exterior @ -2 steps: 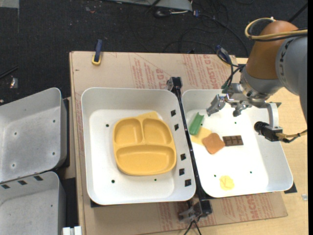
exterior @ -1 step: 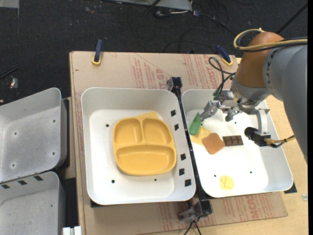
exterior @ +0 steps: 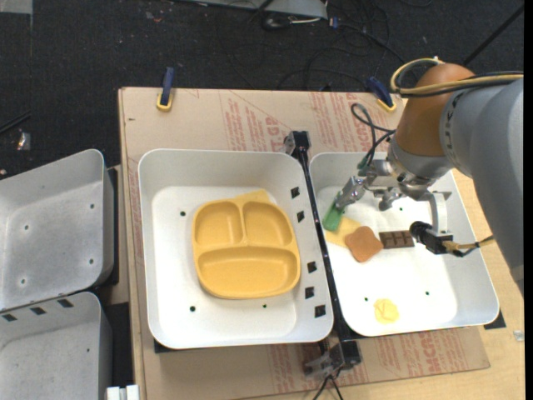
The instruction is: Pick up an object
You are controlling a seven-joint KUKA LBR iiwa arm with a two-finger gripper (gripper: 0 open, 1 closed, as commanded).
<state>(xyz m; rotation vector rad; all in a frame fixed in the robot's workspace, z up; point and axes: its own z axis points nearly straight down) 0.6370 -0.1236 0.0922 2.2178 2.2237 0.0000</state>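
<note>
The right bin (exterior: 466,302) holds a green object (exterior: 334,217) against its left wall. Beside it lie a round brown piece (exterior: 363,243), a dark chocolate bar (exterior: 397,239) and, nearer the front, a small yellow item (exterior: 385,310). My gripper (exterior: 370,194) hovers over the back left part of this bin, just above and right of the green object. Its fingers stand apart, with only white bin floor showing between them. One finger (exterior: 349,192) points down toward the green object without visibly touching it.
The left bin (exterior: 162,307) holds a yellow divided tray (exterior: 246,248). A black divider with clips (exterior: 312,232) runs between the bins. A pale yellow slice (exterior: 344,230) lies by the green object. Grey metal panels (exterior: 50,223) sit at the far left.
</note>
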